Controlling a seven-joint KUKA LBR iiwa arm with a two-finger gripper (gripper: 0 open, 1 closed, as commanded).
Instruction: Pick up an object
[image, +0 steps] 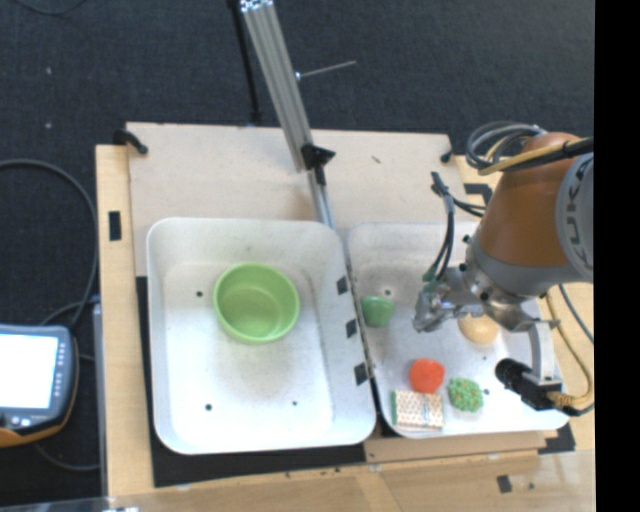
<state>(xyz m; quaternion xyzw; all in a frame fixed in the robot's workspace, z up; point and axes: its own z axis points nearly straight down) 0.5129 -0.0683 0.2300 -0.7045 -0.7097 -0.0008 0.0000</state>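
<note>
Your gripper (432, 312) hung low over the right bin (400, 245); whether its fingers were apart or together could not be told. Nearby lay a small green cup (378, 310), red ball (427, 375), and patterned block (418, 409).

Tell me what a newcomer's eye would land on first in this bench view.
The orange-banded arm stands out first, reaching over the right bin with its gripper low among small items. Next comes the green bowl, alone in the middle of the left bin. Then the bright bits in the right bin: a red ball, a green bumpy piece and a small green cup near the divider.
</note>
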